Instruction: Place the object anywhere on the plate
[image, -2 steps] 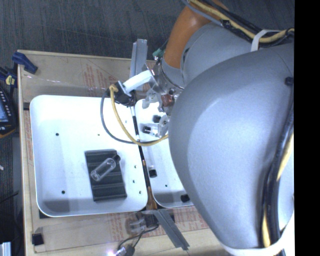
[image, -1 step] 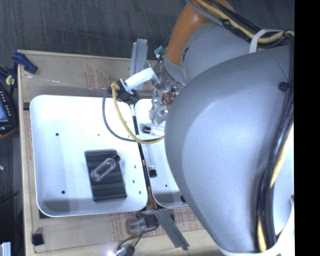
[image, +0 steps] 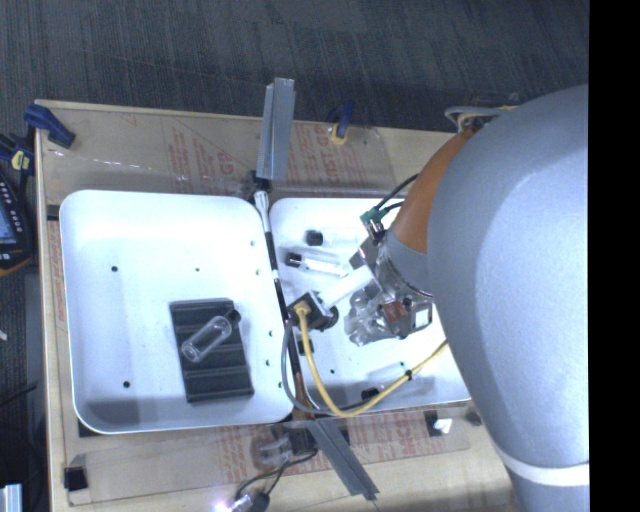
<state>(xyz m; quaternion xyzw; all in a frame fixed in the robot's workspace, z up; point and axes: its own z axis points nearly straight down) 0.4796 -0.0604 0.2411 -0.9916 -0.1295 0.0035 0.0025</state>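
Already, a clear object (image: 204, 338) lies on the dark plate (image: 210, 352).

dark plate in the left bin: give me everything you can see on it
The plate is a dark grey, nearly black rectangular slab with ridges running across its top; it looks like plastic or rubber. It lies flat on the floor of the left bin, toward the bin's near right part, turned slightly off square with the walls. A small clear, oblong object rests on its upper half, lying diagonally. Nothing else touches the plate. The gripper is over the right bin, well apart.
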